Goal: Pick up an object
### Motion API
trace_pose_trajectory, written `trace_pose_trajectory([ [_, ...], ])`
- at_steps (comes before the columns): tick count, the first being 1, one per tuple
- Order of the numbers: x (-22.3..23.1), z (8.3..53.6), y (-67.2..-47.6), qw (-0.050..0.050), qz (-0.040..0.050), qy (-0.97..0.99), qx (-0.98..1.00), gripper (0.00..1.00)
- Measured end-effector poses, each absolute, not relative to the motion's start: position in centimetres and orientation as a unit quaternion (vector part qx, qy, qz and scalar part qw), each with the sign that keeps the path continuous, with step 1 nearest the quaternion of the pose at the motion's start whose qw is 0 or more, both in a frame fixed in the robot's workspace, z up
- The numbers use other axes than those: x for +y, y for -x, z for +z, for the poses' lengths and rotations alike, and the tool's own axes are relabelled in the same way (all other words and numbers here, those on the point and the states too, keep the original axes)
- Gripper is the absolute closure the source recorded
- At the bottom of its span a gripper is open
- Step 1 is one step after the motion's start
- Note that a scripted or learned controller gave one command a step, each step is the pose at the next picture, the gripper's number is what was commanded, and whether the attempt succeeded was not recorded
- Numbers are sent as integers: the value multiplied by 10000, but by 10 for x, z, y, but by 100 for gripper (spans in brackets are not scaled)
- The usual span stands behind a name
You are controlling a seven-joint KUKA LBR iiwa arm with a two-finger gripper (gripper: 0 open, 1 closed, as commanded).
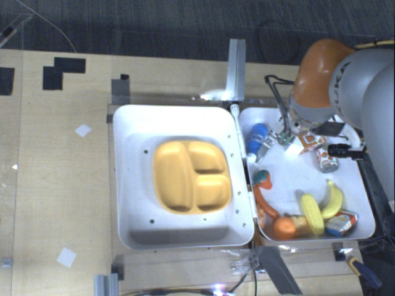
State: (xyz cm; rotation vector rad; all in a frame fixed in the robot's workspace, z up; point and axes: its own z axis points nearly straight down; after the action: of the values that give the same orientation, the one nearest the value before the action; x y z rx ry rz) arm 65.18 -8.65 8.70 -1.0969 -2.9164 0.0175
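Note:
The right bin (290, 168) holds several objects. A blue bottle (255, 135) lies at its upper left, an orange carrot with a teal top (264, 201) runs along the left wall, and an orange (284, 227) sits at the bottom. Beside the orange lie a yellow corn cob (311, 213) and a banana (334, 198). A small can (326, 160) and a red and white carton (311, 142) sit near the arm. My gripper (278, 140) hangs low over the bin's upper part, just right of the blue bottle, and I see nothing held in it.
The left bin (133, 184) carries a yellow divided tray (190, 176). Another can (341, 224) rests in the right bin's lower right corner. The grey arm with its orange band (318, 73) covers the bin's upper right. A metal post (236, 69) stands between the bins at the back.

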Motion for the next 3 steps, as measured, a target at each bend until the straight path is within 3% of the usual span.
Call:
trace_pose_trajectory([
  [1,-93,86,-656,189,79,4151,-9095,0],
  [2,-153,102,-651,-44,-7,4402,-8979,0],
  [3,-141,93,-666,-28,5,5083,-8612,0],
])
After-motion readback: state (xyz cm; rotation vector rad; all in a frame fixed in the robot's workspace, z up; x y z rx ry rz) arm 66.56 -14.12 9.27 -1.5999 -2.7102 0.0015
